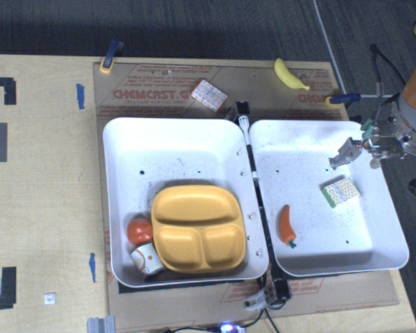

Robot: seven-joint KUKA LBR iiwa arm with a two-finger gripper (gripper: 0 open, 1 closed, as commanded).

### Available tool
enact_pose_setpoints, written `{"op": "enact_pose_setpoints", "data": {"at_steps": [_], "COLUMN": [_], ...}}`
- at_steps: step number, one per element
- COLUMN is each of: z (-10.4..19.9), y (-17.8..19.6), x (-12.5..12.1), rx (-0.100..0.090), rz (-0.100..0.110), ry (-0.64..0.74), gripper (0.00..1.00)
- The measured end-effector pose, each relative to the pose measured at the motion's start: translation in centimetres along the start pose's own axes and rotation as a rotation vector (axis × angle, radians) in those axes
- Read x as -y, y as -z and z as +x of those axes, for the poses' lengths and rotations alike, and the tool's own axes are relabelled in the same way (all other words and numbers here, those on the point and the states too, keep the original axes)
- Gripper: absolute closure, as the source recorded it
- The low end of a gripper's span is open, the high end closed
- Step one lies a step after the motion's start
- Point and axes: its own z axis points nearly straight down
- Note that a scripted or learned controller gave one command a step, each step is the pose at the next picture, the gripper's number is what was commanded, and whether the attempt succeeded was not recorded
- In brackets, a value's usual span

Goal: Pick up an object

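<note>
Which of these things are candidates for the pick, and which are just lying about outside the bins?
Candidates, in the bins:
- green-edged card, nearest the end effector
- orange pepper
- yellow divided tray
- red ball
- small white and orange cup

Lying about, outside the bins:
- banana
- patterned card
- blue clamps

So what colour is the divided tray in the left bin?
Yellow, a mustard shade: the divided tray, seen clearly in the camera view.

Yellow divided tray [197, 226], orange-red pepper [286, 225], white bins [173, 139], green-edged speckled packet [340, 191], yellow banana [290, 75]
</note>
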Motion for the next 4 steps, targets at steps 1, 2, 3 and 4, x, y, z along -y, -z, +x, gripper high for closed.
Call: {"op": "enact_pose_setpoints", "data": {"at_steps": [1,2,3,4], "z": [1.3,4.7,7.1,7.1], "y": [-14.9,-14.9,-14.8,-14.8], "x": [3.1,6.7,7.8,7.8], "rx": [0.002,0.0,0.006,0.005], "rz": [-0.003,-0.003,-0.009,-0.01], "ry": [0.0,0.0,-0.003,-0.003], "gripper": [0.0,0.0,0.0,0.0]}}
